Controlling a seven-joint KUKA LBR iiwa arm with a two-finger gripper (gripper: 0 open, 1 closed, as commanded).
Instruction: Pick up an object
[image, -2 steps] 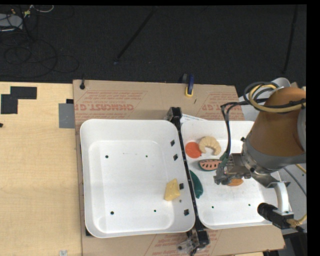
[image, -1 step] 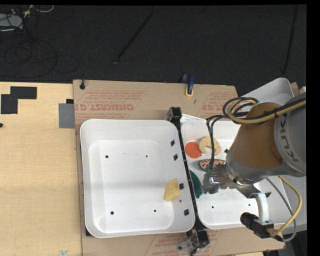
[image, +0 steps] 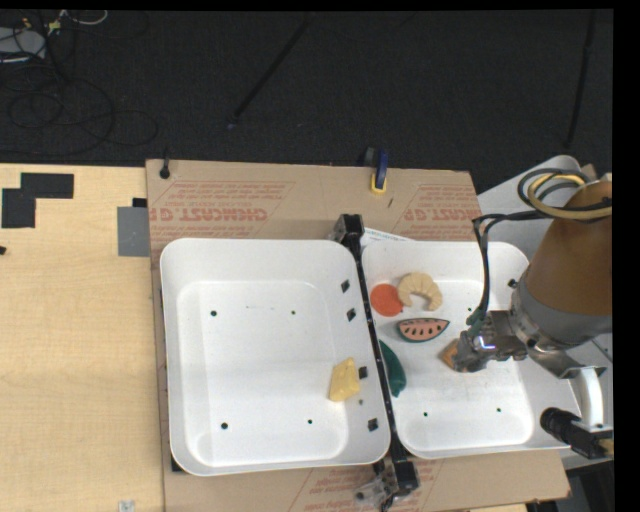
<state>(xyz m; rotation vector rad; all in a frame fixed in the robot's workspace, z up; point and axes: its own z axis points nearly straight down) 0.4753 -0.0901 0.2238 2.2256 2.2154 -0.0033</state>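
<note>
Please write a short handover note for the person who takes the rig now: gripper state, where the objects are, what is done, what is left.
Gripper: low in the right bin, beside the watermelon slice; its state cannot be judged.
Right bin: orange-red round piece, croissant, watermelon slice, dark green object at the left wall.
Left bin: yellow piece near the divider.
Done: nothing seen lifted.
Left: grasp one object and raise it.

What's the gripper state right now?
Gripper: low in the right bin, beside the watermelon slice; open or shut cannot be told.
</note>
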